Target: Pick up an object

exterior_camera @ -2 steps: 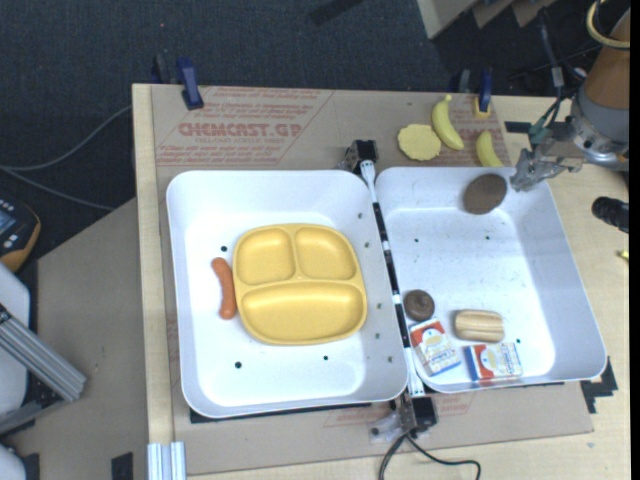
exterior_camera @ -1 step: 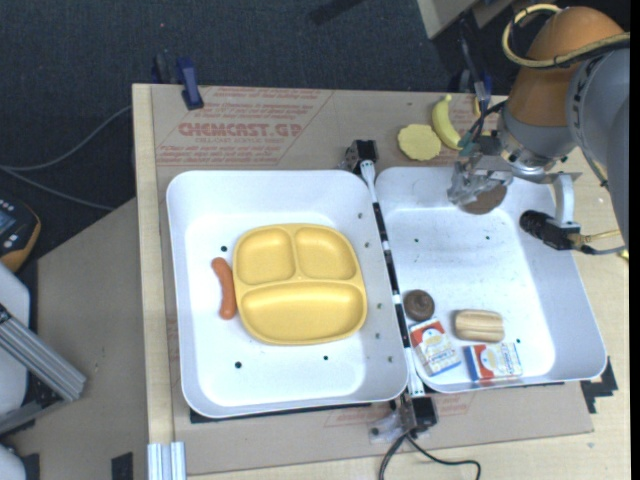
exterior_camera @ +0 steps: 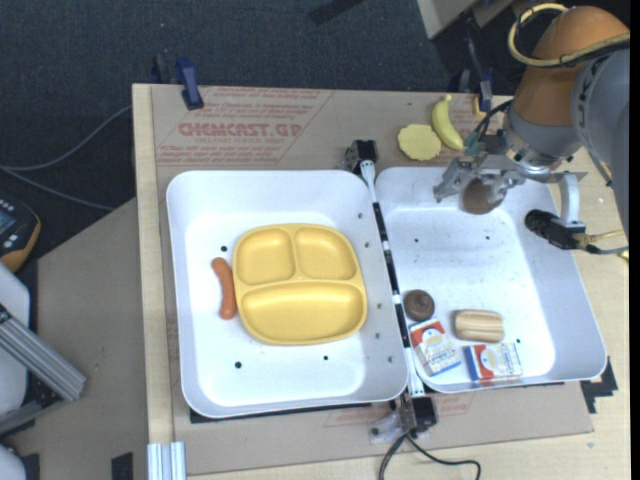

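The end effector (exterior_camera: 478, 190) is seen over the far part of the right bin (exterior_camera: 560, 298); a brown round obj. (exterior_camera: 479, 199) sits just below it, but whether it is gripped can't be told. A bread roll (exterior_camera: 477, 325), a brown disc (exterior_camera: 418, 304) and two small packets (exterior_camera: 436, 349) are laid near the right bin's front. The yellow divided plate (exterior_camera: 298, 284) and sausage (exterior_camera: 225, 288) are held in the left bin (exterior_camera: 200, 368).

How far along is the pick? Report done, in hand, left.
Done: the gripper has reached the upper part of the right bin. In hand: a small brown round object sits at its tip, though a firm grasp can't be confirmed. Left: lifting clear. The bread roll, brown disc and two cartons lie untouched.
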Action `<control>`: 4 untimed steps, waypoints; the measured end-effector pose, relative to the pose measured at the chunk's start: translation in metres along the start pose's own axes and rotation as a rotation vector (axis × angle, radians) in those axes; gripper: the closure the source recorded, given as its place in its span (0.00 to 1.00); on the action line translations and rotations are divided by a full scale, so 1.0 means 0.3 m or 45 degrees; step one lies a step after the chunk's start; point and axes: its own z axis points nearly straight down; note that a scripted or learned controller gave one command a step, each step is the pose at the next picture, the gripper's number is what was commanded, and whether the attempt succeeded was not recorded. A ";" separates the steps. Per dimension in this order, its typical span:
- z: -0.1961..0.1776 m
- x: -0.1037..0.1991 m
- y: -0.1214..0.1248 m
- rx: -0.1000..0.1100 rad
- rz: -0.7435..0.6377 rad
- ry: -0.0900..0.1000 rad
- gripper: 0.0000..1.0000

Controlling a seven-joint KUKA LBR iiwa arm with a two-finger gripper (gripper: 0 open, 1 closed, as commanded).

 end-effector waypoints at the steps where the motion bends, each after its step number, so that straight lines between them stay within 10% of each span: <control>1: -0.084 -0.274 -0.002 -0.006 0.009 -0.008 0.00; 2: -0.116 -0.255 0.004 -0.008 0.000 -0.005 1.00; 3: -0.156 -0.026 0.002 0.001 -0.007 0.003 1.00; 4: -0.152 -0.040 0.000 0.001 -0.001 0.001 0.00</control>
